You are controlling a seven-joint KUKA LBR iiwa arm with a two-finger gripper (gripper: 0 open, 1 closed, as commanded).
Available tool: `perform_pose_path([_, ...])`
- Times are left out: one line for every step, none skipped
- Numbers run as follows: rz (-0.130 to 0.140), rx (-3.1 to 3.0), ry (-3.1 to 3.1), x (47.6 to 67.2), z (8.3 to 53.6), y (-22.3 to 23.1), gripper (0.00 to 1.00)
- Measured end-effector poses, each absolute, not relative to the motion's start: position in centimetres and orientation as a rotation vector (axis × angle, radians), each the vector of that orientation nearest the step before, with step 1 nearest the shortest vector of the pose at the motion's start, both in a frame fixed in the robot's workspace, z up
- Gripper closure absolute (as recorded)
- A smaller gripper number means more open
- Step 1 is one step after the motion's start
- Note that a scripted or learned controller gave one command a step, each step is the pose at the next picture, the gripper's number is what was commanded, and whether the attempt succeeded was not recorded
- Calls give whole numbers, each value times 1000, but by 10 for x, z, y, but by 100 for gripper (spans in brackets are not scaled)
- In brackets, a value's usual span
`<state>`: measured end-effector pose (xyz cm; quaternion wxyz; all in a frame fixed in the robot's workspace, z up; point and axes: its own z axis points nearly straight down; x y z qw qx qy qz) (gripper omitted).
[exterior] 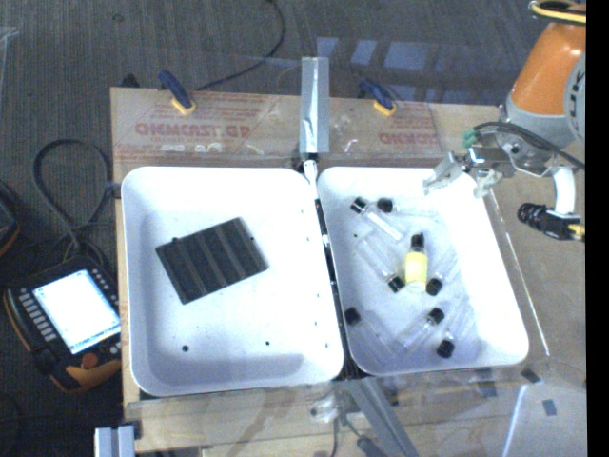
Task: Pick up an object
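The right bin (504,284) holds several small clear vials with black caps, such as one (373,217) near its back left and one (425,324) near its front. A small yellow bottle (416,268) lies among them at the bin's middle. In the left bin (143,350) a black ribbed rectangular pad (211,258) lies flat. My gripper (463,178) hangs over the back right corner of the right bin, above and behind the vials. It is open with nothing between its fingers.
A metal divider post (314,103) stands behind the seam between the bins. Blue and yellow clamps (176,89) (379,96) grip the board's back edge. A teach pendant (67,314) with cables lies left of the bench.
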<state>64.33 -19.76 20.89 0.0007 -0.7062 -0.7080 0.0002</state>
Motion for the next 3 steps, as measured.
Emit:
perform_pose_path([1, -2119, -2321, 631, 94, -179, 0])
perform_pose_path([-8, -1932, -2493, 590, 90, -198, 0])
perform_pose_path([-15, -1936, -2497, 592, 101, -198, 100])
